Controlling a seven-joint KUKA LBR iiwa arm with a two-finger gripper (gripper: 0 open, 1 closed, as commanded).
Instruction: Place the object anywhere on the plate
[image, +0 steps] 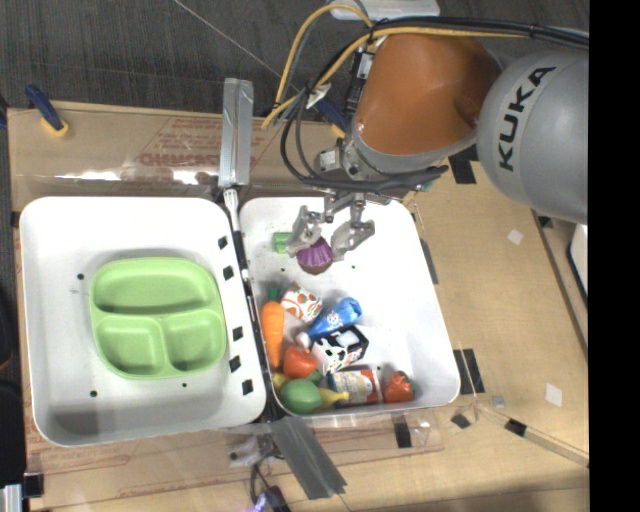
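Observation:
A light green plate (155, 315) with three compartments lies in the left bin (40, 230). In the right bin (425, 300), near its far wall, lies a purple object (317, 258) with a small green piece (283, 241) just left of it. My gripper (326, 240) hangs over the purple object on the grey arm with its orange band (420, 90). Its fingers (304, 229) are spread open, one on each side of the purple object's top, and I see no grip on it.
The near half of the right bin holds a pile of toy food: an orange carrot (272, 333), a blue and white carton (336, 317), a cow-patterned piece (341, 351), a green fruit (300, 397) and red pieces (398, 387). A ridge (236, 270) divides the bins.

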